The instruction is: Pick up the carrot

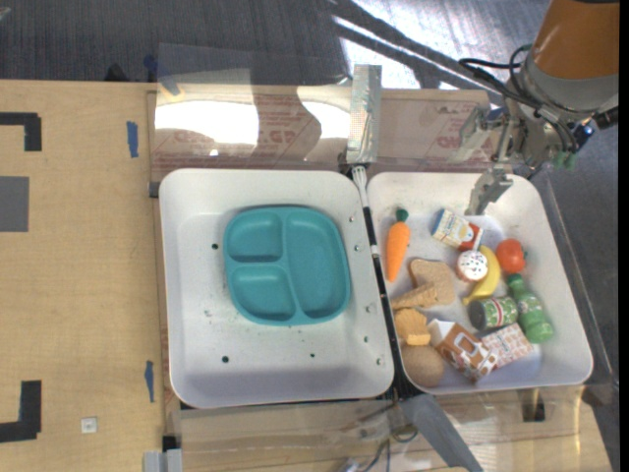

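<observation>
Divided plate point(288, 264) lies in left bin point(187, 362). Carrot point(396, 249) lies at right bin's point(565, 337) left wall, toy foods point(472, 303) to its right.

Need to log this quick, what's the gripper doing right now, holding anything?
Gripper: holding nothing, above the right bin's back edge; open or closed cannot be told. Carrot lies in the bin.
</observation>
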{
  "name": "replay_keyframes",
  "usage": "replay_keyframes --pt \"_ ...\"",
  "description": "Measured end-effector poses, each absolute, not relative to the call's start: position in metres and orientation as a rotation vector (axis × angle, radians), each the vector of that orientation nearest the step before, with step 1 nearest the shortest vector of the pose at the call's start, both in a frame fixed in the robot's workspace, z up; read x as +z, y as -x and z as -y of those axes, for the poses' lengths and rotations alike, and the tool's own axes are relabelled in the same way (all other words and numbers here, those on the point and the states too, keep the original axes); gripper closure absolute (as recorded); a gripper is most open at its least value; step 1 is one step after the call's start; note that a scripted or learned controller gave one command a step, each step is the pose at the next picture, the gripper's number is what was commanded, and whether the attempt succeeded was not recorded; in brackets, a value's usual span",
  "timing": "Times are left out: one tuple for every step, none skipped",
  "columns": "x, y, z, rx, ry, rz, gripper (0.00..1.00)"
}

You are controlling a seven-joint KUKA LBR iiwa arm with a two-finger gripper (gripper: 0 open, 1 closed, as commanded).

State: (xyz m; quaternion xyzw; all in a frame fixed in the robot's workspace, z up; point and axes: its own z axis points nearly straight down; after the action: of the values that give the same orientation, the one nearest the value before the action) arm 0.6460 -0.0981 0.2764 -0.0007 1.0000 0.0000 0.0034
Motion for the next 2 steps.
replay_keyframes --pt "0.183 -0.621 0.049 0.003 -0.23 -3.135 0.0" --pt "0.186 -0.568 0.054 0.001 -0.221 -3.13 0.0"
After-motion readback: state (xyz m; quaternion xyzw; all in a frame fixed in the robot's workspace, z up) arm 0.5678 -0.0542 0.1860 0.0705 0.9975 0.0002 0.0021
